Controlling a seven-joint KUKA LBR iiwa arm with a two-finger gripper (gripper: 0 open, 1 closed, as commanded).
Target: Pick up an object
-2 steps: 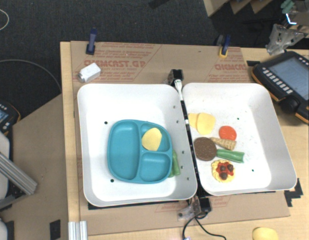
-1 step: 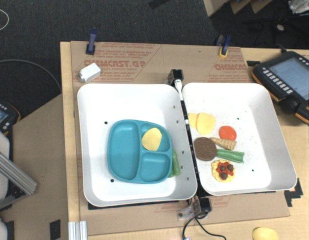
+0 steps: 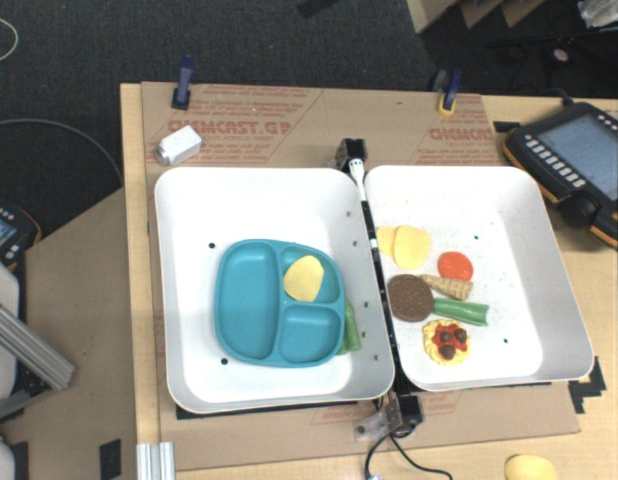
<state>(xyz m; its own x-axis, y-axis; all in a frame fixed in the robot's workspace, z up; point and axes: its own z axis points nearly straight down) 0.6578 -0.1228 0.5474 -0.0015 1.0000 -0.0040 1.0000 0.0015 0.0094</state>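
The left bin [image 3: 189,208] holds a teal divided plate [image 3: 251,303] with a yellow piece [image 3: 304,278] lying in its upper right compartment. A green item [image 3: 350,330] is wedged between the plate and the bin's right wall. In the right bin [image 3: 509,218] lie several toy foods close together: a yellow piece [image 3: 406,244], a red tomato-like round [image 3: 455,265], a brown cookie [image 3: 410,296], a tan cone [image 3: 448,287], a green bean-like piece [image 3: 461,311], and a small pizza-like piece with dark red dots [image 3: 446,340].
A black tablet-like device [image 3: 567,158] lies at the bench's right edge. A small white block [image 3: 179,145] sits behind the left bin. Blue clamps [image 3: 182,83] [image 3: 448,90] hold the board's far edge. A yellow object [image 3: 529,467] lies at the bottom right.
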